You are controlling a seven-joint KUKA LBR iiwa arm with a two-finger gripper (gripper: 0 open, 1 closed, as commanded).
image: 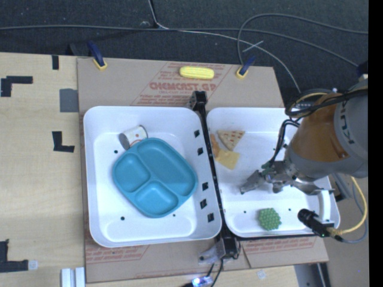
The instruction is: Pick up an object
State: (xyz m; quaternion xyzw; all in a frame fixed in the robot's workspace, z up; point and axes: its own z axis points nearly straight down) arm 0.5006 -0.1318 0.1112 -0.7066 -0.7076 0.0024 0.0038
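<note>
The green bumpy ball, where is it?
The green ball lies in the right bin, near its front edge, just below the tool and apart from it.

You had two white bins: left bin (96,178), right bin (251,227). One blue tray (154,177), one cup (133,137), one green ball (269,219), one waffle wedge (230,138), one cheese piece (227,157), one corn cob (196,72).
</note>
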